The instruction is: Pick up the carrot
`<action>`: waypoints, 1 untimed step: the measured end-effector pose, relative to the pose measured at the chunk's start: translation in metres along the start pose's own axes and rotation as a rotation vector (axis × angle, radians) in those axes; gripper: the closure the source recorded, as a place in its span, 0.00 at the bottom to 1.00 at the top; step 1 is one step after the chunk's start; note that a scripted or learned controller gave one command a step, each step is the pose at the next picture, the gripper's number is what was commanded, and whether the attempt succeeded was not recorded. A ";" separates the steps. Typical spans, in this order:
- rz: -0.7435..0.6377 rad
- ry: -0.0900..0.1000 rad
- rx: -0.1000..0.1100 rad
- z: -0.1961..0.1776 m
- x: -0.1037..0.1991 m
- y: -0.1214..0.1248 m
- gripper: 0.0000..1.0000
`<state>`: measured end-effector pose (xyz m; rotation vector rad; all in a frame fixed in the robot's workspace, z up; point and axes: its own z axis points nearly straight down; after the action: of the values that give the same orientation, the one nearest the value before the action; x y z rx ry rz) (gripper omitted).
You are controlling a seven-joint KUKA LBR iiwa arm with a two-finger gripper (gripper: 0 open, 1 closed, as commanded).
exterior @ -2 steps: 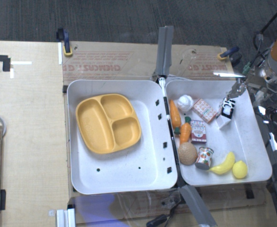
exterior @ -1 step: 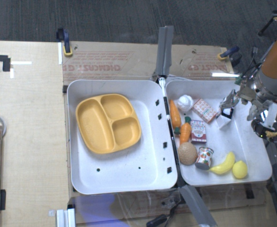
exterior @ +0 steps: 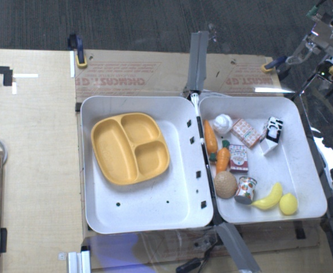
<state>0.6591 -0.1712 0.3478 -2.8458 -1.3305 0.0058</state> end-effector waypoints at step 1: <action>0.194 0.000 0.001 -0.092 -0.036 0.018 0.00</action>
<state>0.6499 -0.2102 0.4403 -2.9610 -1.0482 0.0068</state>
